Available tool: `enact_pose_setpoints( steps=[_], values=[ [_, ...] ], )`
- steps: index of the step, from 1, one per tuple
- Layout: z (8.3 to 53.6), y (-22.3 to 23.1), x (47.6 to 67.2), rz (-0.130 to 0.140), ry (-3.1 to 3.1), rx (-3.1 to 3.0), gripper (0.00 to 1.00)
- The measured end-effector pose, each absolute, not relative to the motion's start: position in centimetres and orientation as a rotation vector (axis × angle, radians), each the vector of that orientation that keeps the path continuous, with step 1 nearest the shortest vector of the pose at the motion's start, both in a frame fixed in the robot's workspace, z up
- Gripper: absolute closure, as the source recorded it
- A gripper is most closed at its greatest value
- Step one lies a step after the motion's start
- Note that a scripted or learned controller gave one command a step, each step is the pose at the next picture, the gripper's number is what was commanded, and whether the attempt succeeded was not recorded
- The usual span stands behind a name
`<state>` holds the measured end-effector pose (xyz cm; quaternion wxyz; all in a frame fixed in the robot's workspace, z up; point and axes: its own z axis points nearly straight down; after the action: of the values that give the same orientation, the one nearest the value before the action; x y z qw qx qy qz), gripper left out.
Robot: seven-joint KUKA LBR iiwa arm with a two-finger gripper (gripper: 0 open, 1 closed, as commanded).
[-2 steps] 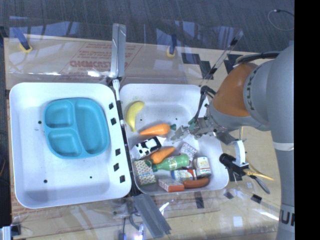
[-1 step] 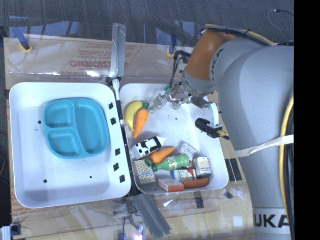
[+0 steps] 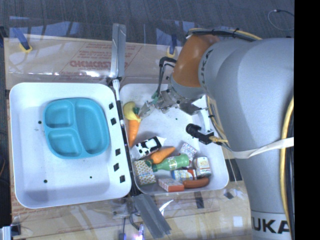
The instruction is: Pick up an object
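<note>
Pincer tip (image 3: 148,105) of mine sits low in the far-left part of the right bin (image 3: 220,176), pointing at the yellow banana-like toy (image 3: 130,111) by the divider wall; whether it is released or clenched I cannot tell from this slant.

Nearest the camera's edge of that bin lies the crowd: a red sausage-shaped piece (image 3: 196,183), a small box (image 3: 171,185), a patterned carton (image 3: 142,171), a little can (image 3: 202,166), and a green bottle (image 3: 172,163) lying on its side. Just beyond them rest a stubby orange carrot (image 3: 162,155) and a black-and-white piece (image 3: 148,146). Farther on, a longer carrot (image 3: 133,130) lies along the left wall, its top end touching or just under the yellow toy.

I judge the yellow toy the likeliest pick. It looks like light hollow plastic, stiff, smooth and rounded, so it may squirt out of a pinch. I would take it across its narrow middle, not its curved ends, and mind the wall close on one side.

My arm comes in from the right, bulky grey link over the bin's right side, orange band (image 3: 190,64) above the far rim, wrist bent downward and leftward.

Over in the left bin (image 3: 20,134) sits a blue divided tray (image 3: 76,126), well apart from my work
</note>
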<state>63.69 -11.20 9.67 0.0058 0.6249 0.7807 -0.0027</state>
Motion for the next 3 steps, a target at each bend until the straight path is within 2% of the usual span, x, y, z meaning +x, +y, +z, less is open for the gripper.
enact_pose_setpoints(
  steps=[1, 2, 3],
  values=[
    [9.3, -18.3, 54.1, -0.001, 2.803, 1.415, 0.0],
    [9.3, -15.1, 47.8, 0.0, 2.794, 1.429, 0.0],
    [10.4, -15.0, 48.2, 0.005, 2.791, 1.416, 1.0]
  ],
)
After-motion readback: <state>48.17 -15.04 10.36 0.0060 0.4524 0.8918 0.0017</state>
